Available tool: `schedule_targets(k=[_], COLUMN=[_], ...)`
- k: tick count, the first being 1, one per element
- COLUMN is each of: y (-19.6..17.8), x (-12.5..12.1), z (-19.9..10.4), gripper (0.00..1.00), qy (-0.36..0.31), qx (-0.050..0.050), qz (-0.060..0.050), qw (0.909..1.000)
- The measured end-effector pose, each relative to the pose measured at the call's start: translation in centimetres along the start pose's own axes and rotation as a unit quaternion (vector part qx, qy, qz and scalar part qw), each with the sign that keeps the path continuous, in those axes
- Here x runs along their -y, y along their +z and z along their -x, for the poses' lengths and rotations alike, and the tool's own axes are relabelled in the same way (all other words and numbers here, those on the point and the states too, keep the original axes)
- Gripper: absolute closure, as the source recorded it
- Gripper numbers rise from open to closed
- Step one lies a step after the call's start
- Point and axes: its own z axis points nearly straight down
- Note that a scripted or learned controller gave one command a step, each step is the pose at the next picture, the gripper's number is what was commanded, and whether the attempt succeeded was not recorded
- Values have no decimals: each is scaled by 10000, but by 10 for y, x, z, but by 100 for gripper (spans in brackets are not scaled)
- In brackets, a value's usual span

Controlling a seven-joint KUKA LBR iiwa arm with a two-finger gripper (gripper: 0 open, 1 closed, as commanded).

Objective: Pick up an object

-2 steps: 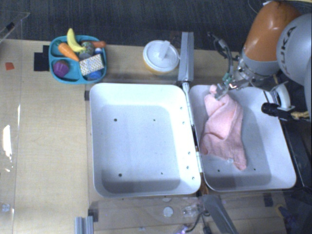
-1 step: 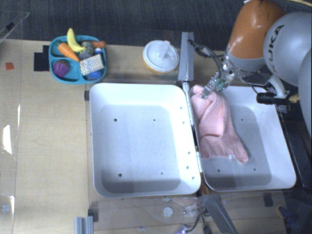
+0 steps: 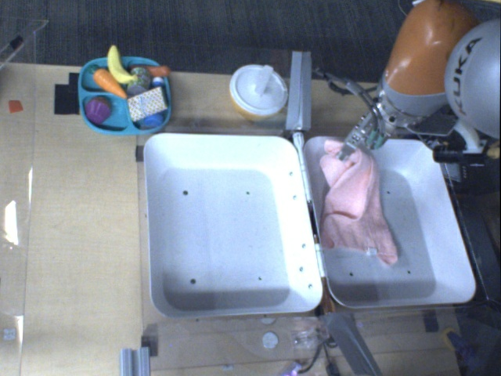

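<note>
A pink cloth (image 3: 356, 206) lies in the right bin (image 3: 438, 280), draped from the bin's middle up to its far left corner. There the gripper (image 3: 362, 142) pinches the cloth's upper end between its fingers — the fabric hangs from it in a gathered peak. The left bin (image 3: 227, 225) sits beside it. Farther back on the table (image 3: 70, 233) stand a blue tray (image 3: 125, 94) of toy food and a white-lidded container (image 3: 258, 91).
</note>
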Motion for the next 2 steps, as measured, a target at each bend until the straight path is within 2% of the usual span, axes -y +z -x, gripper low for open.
schedule_targets(k=[1,2], y=[-2,8], x=[-8,-17], z=[-3,-15], gripper=[100,100], qy=[-622,-4109], qx=[-3,20], qz=[0,21], qw=[9981,9117])
